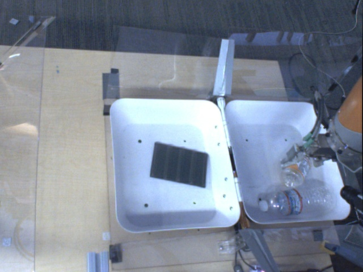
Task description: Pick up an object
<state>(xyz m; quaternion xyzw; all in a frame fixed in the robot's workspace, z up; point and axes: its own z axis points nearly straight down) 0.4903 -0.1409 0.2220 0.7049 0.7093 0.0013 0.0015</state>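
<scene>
Overhead, two white bins are sitting side by side on the wooden tabletop (62, 152). Left bin (127, 208) is carrying a dark ribbed rectangular pad (180, 164), lying flat near its middle, slightly skewed.

Right bin (255, 123) is holding two clear plastic bottles. One, a bottle with a blue and red label (292, 200), is lying on its side along the bin's near edge, white cap pointing toward the left bin. A smaller crumpled bottle (295, 173) is lying just above it, toward the bin's right side.

Arm (350, 118) is reaching in from the right, orange band showing above the wrist. Hand (305, 152) is hanging low over the right bin, its tip directly at or touching the crumpled bottle's upper end. Whether the hand is wide or narrow, cannot tell; clutter and blur are masking it. No bottle is visibly lifted clear of the bin floor.
</scene>
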